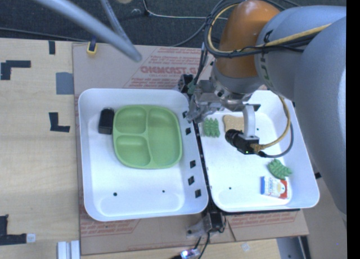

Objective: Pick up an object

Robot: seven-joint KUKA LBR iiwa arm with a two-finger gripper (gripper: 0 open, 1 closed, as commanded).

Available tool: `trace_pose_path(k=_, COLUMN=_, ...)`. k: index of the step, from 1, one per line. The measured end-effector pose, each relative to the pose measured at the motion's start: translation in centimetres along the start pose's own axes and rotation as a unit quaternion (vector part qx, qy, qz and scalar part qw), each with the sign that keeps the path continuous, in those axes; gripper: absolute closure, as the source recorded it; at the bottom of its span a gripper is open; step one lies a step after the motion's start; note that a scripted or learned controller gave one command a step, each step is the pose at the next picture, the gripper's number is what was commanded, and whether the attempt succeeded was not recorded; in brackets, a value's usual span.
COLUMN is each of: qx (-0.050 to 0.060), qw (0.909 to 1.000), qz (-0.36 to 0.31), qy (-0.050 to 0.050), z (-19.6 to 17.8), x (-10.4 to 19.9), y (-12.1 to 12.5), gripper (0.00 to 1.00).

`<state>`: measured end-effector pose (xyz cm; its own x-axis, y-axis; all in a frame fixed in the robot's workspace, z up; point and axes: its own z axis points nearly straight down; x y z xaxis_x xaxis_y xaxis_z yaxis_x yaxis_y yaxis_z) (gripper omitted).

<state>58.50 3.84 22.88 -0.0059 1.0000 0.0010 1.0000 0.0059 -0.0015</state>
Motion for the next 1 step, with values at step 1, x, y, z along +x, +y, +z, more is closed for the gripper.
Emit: trace_pose_path(k=1, qx=0.0, qw=1.0, qz=-0.001, qy=0.0, z=-0.35, x=6.1, y=1.14, gripper=1.0)
